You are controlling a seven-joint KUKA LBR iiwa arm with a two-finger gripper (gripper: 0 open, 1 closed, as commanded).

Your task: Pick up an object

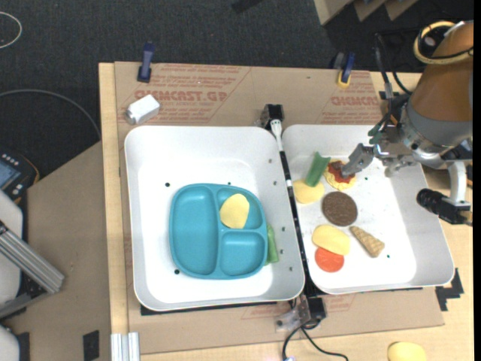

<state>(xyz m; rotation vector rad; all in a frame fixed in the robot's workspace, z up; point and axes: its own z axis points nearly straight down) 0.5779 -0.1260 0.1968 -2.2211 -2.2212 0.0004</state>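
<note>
Arm over the right bin, toy food scattered below

We see the gripper low over the right bin, its tip at a small red and yellow piece; we cannot tell whether the claw is released or clenched. Nearby lie a green strip, a pale yellow lump, a round brown disc, a ridged tan cone and a yellow slab partly covering a red disc. In the left bin, a smooth teal divided plate holds a yellow oval
</note>
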